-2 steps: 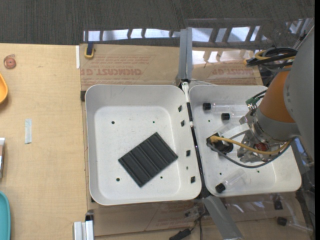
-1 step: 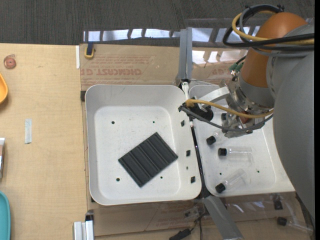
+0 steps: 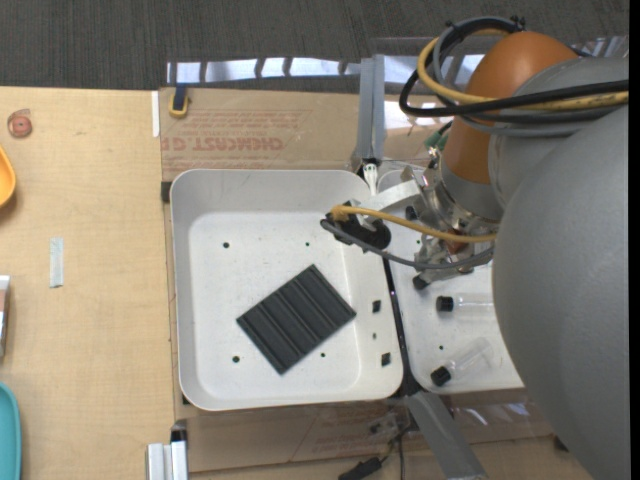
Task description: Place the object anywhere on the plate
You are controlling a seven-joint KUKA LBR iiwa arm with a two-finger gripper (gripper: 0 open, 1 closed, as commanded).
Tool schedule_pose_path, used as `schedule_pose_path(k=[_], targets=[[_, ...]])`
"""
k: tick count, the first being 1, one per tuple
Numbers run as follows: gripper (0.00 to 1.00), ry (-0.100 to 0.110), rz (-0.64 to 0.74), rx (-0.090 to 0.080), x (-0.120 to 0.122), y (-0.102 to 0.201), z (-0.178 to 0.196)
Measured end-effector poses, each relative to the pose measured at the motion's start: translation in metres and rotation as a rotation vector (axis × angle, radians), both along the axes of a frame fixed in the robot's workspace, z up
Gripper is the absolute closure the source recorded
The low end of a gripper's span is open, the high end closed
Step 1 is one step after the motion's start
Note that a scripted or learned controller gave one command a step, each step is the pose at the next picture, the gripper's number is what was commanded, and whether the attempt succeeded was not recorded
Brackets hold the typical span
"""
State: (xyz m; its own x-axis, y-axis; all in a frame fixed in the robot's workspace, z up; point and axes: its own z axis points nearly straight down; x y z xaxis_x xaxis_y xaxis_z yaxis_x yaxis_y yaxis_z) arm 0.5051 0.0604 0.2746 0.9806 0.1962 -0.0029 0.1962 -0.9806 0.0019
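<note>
At right, grey arm (image 3: 570, 268) fills the frame top to bottom, with its orange band (image 3: 500, 78) up top and yellow and black cables looped over it. Under it and to the left, tan bench (image 3: 80, 348) with a cardboard sheet (image 3: 260, 133) behind the bins.

Left bin (image 3: 190, 298), white and shallow, is fully visible. Right bin (image 3: 420, 338) touches it along the middle rim and is mostly covered by the arm.

Plate (image 3: 297, 318) is a dark ribbed rectangle lying flat in the left bin, turned at an angle, a bit below centre, apart from all walls. Nothing sits on it.

Gripper (image 3: 440, 253) hangs below the orange band, over the upper left part of the right bin, near the shared rim. It is seen from above amid cables and brackets; how far open it is and whether it has anything can't be told. A dark cable fitting (image 3: 355, 230) sticks out left from it over the shared rim.

Two small clear tubes with black caps lie in the right bin: one (image 3: 447, 305) just below the gripper, the other (image 3: 442, 374) near the bottom rim. Both are well apart from the plate.
</note>
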Motion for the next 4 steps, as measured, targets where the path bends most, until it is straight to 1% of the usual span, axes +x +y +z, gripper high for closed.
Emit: schedule_pose_path(k=[1,2,3,4], targets=[[1.0,0.002,0.119,0.0,-0.028,0.001,0.02],[1.0,0.004,0.26,0.0,-0.014,0.068,0.0],[0.0,0.004,0.26,0.0,-0.014,0.068,0.0],[0.0,0.001,0.436,0.0,0.057,0.141,0.114]])
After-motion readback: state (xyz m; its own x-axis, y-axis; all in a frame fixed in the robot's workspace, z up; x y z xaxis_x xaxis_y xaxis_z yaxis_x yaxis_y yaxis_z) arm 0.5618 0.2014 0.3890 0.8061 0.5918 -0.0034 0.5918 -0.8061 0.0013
